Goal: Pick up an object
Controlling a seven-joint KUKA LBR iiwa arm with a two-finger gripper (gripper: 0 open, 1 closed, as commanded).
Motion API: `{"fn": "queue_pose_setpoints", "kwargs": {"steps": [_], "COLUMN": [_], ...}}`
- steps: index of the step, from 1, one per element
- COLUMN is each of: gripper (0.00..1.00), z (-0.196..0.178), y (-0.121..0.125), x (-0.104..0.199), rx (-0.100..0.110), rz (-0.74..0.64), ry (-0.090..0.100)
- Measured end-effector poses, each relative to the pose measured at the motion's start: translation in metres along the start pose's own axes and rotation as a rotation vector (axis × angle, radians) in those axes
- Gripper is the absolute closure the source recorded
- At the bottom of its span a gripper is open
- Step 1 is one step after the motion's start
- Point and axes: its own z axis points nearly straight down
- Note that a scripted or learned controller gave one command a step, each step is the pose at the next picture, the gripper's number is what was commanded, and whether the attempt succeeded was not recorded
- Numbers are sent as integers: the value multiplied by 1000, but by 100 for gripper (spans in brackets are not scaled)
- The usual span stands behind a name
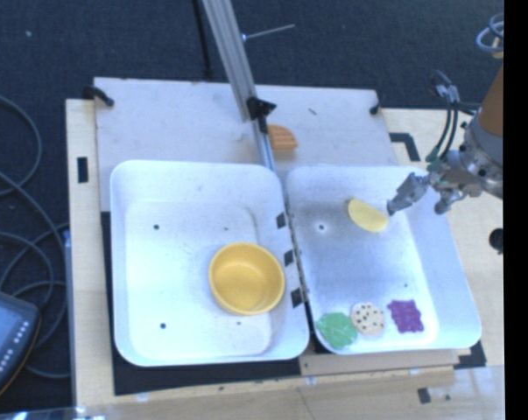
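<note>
Approach step under way. Two-finger gripper, fingers apart and holding nothing, stands over the right white bin, one fingertip just beside the flat yellow oval piece. Next: centre, descend, close.

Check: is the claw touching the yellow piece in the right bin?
Cannot tell. In the camera view one finger tip of the claw meets the edge of the yellow piece, but from this slant it could be hovering above it.
</note>
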Motion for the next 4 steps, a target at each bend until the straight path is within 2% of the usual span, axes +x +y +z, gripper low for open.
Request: {"fn": "queue_pose_setpoints", "kwargs": {"steps": [1, 2, 3, 4], "gripper": [0, 0, 0, 0], "z": [0, 63, 122, 185], "y": [0, -1, -11, -10], "x": [0, -1, -2, -3], "rx": [0, 7, 8, 5], "rz": [0, 6, 6, 7], "ry": [1, -3, -2, -4]}}
